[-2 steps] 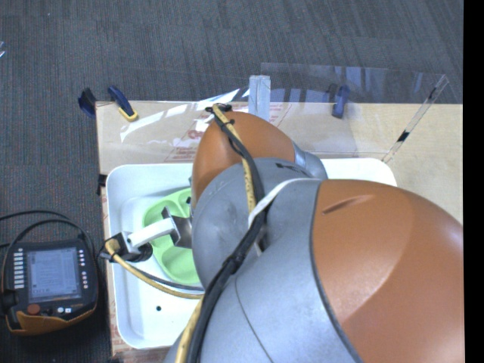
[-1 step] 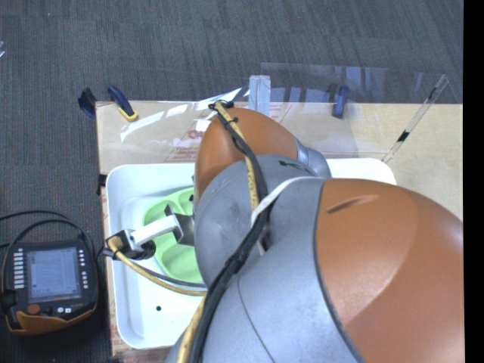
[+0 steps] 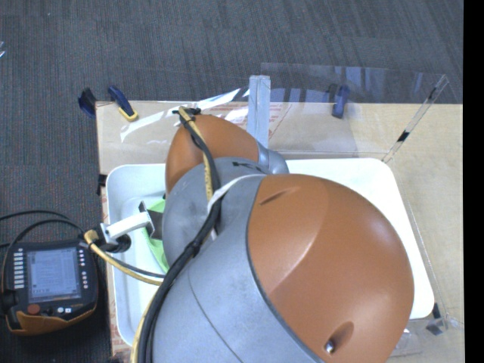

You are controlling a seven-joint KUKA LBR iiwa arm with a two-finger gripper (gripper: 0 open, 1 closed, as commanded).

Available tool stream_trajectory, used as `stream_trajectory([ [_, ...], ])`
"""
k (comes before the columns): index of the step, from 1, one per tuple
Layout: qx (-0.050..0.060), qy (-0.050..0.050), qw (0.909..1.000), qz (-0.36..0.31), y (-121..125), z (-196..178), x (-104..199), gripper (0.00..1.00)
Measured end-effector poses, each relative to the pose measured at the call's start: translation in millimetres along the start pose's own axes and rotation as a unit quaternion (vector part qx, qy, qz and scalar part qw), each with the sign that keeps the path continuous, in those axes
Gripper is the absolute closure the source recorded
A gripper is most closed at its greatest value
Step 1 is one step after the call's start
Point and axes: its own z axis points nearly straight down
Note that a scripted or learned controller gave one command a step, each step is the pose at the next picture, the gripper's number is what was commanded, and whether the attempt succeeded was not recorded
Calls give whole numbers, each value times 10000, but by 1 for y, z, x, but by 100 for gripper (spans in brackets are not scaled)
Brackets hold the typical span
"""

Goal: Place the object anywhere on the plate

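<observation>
My grey and orange arm [image 3: 302, 263] covers most of both bins from above. Its wrist end reaches down into the left bin [image 3: 121, 184]. The gripper [image 3: 150, 221] shows as a dark part with a white bracket at the arm's left edge, low over the bin floor. A bright green thing [image 3: 158, 246] peeks out just beneath and right of it, but the arm hides most of its shape. I cannot tell whether this is the plate or the object, or whether the gripper touches it.
The right bin [image 3: 397, 203] shows as a white strip past the arm. A teach pendant [image 3: 49, 278] lies on the floor at left. Blue clamps [image 3: 119, 103] [image 3: 340, 100] and a clear panel [image 3: 355, 112] line the bench's back edge.
</observation>
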Motion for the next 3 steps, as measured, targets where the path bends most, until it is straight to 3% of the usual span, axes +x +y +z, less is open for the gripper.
stream_trajectory([
  [1,7,22,10000,59,8,-21,38,100],
  [2,7,9,10000,95,13,28,53,100],
  [3,8,7,10000,86,0,-3,8,100],
])
